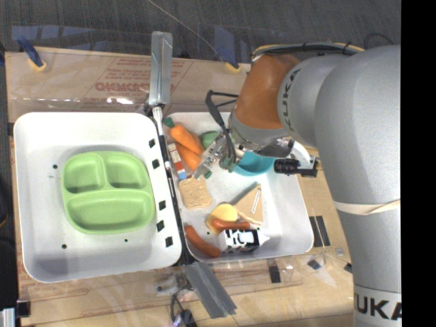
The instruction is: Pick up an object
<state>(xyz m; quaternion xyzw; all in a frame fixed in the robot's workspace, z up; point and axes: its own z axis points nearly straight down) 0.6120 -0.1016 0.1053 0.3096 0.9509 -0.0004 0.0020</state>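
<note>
The big grey arm point(340, 114) reaches in from the right, orange band point(262, 94) above the wrist, and hangs low over the right bin point(300, 216). The claw point(212, 161) sits down near the bin's upper left corner, its metal fingers pointing toward the divider between the two bins. The fingers look slightly parted, tips close together, and I see nothing caught between them, so it has hold of nothing that I can make out.

Just beside the fingertips lie two carrots point(185, 142), angled along the bin's left wall, one above the other. A bit of green point(208, 139) peeks out next to them, close under the wrist. A teal cup point(255, 162) shows right below the wrist, partly hidden by the arm.

Lower in the same bin: a slice of toast point(196, 194) lies flat, near the claw but apart from it. A sandwich wedge point(251, 206) rests toward the middle, a yellow piece point(223, 214) is touching its corner, a sausage point(201, 242) runs along the front left edge, and a black-and-white item point(241, 238) sits by the front wall.

Over in the left bin point(34, 182), a green divided plate point(107, 191) lies alone, well apart from the action.
</note>
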